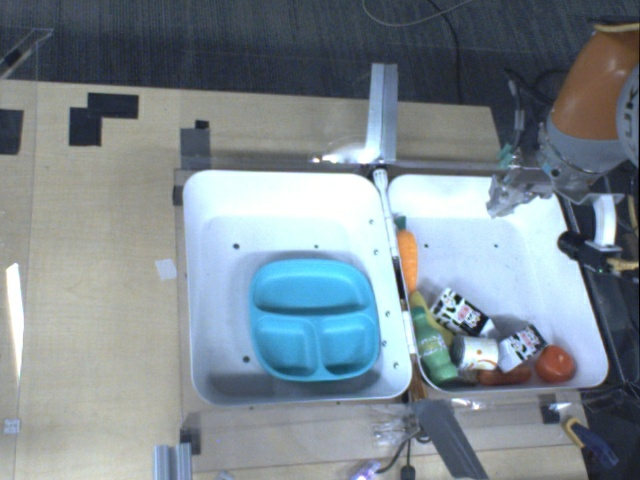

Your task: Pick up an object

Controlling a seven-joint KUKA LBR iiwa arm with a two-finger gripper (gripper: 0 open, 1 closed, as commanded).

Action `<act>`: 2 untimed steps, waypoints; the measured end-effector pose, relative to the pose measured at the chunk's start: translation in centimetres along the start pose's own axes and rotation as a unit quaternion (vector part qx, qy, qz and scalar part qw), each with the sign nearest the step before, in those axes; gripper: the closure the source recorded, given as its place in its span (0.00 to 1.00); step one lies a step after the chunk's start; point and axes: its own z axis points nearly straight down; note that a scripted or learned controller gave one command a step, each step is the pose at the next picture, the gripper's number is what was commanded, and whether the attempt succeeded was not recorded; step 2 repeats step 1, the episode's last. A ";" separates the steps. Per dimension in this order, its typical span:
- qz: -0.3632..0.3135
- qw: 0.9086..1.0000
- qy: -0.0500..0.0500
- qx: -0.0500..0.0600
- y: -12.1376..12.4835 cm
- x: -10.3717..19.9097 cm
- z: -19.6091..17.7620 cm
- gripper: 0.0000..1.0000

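The right bin (560, 278) holds a pile of small things along its left and front sides. An orange carrot (406, 255) lies against the left wall. Below it a green bottle (432, 348) lies, with a black-and-white carton (460, 313) beside it. A white cup (477, 351), a second patterned carton (522, 345) and a red tomato (555, 364) crowd the front right corner. My gripper (503, 200) hangs over the bin's back right part, well apart from the pile, with nothing seen between its fingers.
The left bin (215, 268) holds a blue divided plate (314, 318). A metal post (383, 113) stands behind the seam between the bins. A black cable (450, 18) loops on the dark floor at the back.
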 end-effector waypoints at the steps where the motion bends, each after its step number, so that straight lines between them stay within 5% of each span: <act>1: -0.103 0.995 -0.001 0.001 -4.4 3.0 -10.9 1.00; 2: -0.103 0.995 -0.001 0.001 -4.4 3.0 -10.9 1.00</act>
